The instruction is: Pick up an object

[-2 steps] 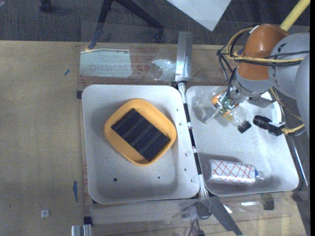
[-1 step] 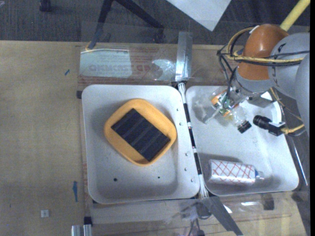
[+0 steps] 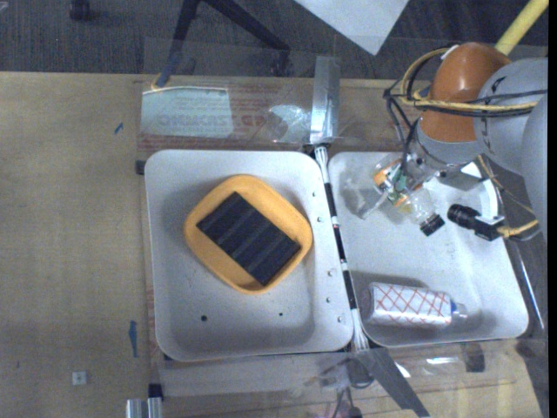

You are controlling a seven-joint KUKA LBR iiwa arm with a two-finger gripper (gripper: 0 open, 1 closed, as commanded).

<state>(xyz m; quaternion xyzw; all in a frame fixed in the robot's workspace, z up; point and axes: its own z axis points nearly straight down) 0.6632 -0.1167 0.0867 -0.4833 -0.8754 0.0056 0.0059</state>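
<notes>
A yellow pad with a dark ribbed panel (image 3: 248,233) lies tilted in the middle of the left bin (image 3: 174,320). A white tube with a red criss-cross pattern (image 3: 411,304) lies on its side near the front of the right bin (image 3: 492,290). My gripper (image 3: 392,190) hangs low over the far left part of the right bin, well behind the tube. The arm's orange band (image 3: 461,77) sits above it. Small orange and green parts show at the gripper's tip, and I cannot tell whether they belong to the gripper or to an object.
A black cable plug (image 3: 470,218) hangs off the wrist over the right bin. A metal divider (image 3: 335,233) runs between the bins. Behind the bins lie a flat plastic-wrapped packet (image 3: 187,111) and a metal bracket (image 3: 325,103). A chair base (image 3: 200,7) stands on the floor beyond.
</notes>
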